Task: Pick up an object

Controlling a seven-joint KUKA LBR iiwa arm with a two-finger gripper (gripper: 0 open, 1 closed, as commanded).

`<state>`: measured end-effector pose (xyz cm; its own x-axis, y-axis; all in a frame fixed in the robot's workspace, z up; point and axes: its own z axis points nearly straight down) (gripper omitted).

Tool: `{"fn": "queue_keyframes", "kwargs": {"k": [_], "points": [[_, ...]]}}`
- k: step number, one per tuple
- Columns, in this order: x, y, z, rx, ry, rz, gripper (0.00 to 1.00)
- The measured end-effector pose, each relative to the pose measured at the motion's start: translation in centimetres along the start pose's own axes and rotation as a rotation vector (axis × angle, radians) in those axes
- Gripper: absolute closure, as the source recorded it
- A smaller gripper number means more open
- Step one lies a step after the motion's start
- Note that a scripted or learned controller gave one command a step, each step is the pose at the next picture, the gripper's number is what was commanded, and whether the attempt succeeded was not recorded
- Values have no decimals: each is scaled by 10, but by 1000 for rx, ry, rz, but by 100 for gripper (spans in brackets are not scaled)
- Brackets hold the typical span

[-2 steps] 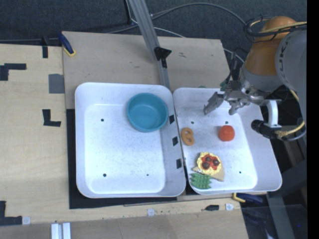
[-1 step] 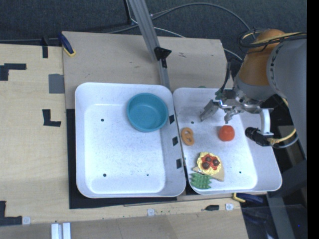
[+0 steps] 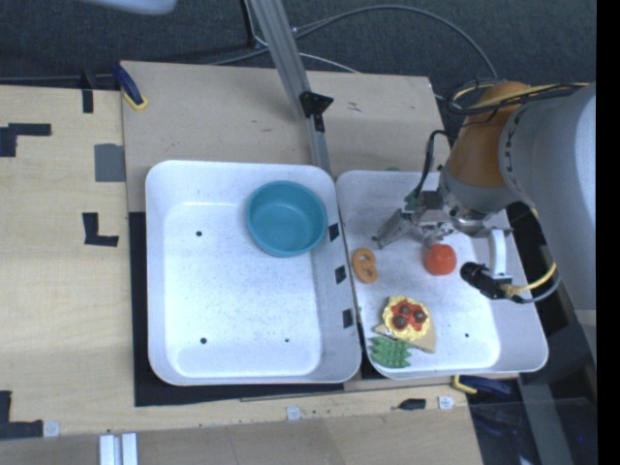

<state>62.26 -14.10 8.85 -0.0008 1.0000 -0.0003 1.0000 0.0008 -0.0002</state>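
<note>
Here the arm reaches in from the right over the right bin, its orange band above the wrist sitting over the bin's far right part. The gripper hangs low over the bin's upper middle, its two fingers spread apart and pointing left, with nothing between them. Just right of and below the fingers lies a tomato, red and round, close to the wrist but apart from the fingertips. Left of it, near the bin's left wall, sits a small orange pretzel. Nearer the front of the same bin lies a pizza slice, yellow with red spots, and touching its lower left edge is a green leafy piece. The left bin holds a blue bowl, upright, in its far right corner, well apart from the gripper. A grey pole slants down from the top to the gap between the two bins. Both bins rest on a tan bench
</note>
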Motion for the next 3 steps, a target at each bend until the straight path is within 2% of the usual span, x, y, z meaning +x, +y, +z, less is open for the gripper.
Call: {"fn": "queue_keyframes", "kwargs": {"k": [1,3], "points": [[-1,1,-12,-2,-1,0,100],[8,4,-99,-3,0,0,100]]}}
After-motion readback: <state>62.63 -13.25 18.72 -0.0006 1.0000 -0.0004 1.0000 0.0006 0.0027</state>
